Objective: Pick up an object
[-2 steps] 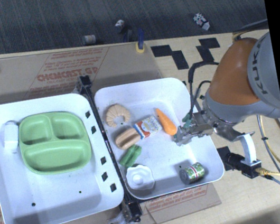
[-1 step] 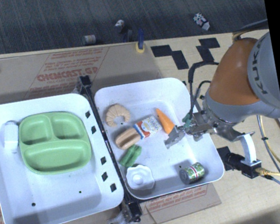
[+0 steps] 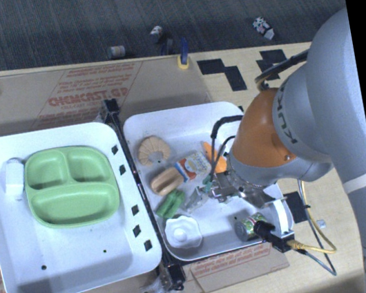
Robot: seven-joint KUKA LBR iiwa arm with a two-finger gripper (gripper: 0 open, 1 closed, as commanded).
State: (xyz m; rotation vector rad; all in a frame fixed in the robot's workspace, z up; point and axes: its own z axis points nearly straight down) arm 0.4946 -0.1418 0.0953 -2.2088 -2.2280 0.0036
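The tool, its opening impossible to judge, is lowered into the right bin among packets, a bun just beside it, so a grasp is judged pending before lifting.

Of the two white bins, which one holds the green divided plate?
The left bin, away from the arm. The green divided plate lies in it, while the right bin holds a jumble of small items beneath the gripper.
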